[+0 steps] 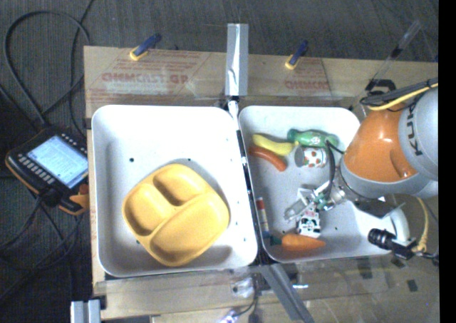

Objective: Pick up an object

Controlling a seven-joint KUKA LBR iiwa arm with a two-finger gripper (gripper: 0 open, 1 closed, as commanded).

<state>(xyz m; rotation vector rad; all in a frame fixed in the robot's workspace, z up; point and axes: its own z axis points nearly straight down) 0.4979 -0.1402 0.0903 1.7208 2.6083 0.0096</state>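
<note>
Black-and-white toy [308,225], at 6 o'clock in right bin [349,118], sits just under gripper [308,206]; finger state not discernible; approach step, next needs descent and closure.

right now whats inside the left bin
A yellow divided tray lies inside the left bin, three compartments facing up. Whatever lies beneath it is covered.

Arm [399,150] cut off at right edge
</note>
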